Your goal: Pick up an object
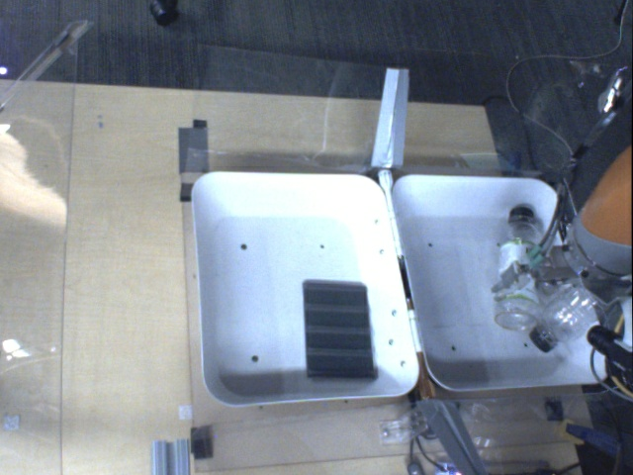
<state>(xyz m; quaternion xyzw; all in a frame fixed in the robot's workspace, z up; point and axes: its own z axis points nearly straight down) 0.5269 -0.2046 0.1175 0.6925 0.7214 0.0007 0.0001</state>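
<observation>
Gripper sat low over the right side of the right bin, amid a cluster of clear plastic items; its outline merged with them, so whether it was spread or closed could not be told, and nothing could be confirmed as held. Nearest the camera, a tangle of cables and metal fittings lay along the bench's front edge below the right bin, and a small dark clamp sat below the left bin's front corner. Left bin: one black ribbed block, rectangular, lying flat near the front wall, right of centre, apart from every wall. Right bin: clear items bunched toward its right side, among them a transparent rounded container, a small dark cap at the cluster's front, a piece with white and green markings farther back, and a clear bottle with a dark top at the cluster's far end. How many separate pieces there were, not clear. Arm came in from the right, orange band above the bin's right wall. Bins stood side by side, rims touching along the middle. Beyond them, a grey metal strip ran back from the junction, and a dark bracket stood off the left bin's far corner. Wooden bench top pale, under a clear sheet with glare at left. Farthest back, dark carpeted floor.
</observation>
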